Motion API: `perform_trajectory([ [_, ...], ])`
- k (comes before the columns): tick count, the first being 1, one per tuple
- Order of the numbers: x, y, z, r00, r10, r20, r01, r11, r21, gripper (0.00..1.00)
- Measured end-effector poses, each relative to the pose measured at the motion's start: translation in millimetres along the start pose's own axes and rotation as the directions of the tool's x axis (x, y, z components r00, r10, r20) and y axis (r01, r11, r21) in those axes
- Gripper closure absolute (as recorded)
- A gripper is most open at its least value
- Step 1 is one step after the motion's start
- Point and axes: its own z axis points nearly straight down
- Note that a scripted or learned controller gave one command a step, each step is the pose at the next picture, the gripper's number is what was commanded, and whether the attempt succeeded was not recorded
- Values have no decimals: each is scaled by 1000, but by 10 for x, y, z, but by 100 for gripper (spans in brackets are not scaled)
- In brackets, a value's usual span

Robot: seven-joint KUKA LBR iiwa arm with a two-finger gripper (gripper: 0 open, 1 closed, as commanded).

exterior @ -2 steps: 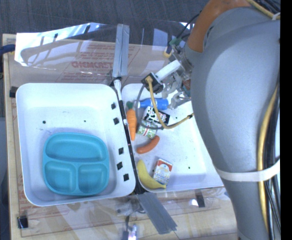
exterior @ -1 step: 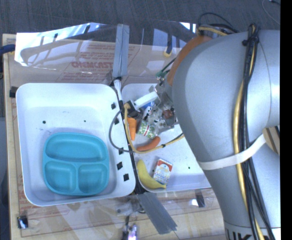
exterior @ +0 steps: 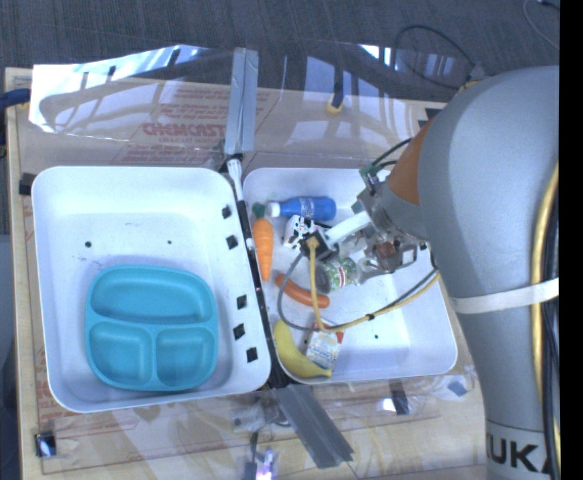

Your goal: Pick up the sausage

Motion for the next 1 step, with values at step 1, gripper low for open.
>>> perform_trajectory([
  [1,292,-581,-929,998,31,46,-32,999,19,100],
])
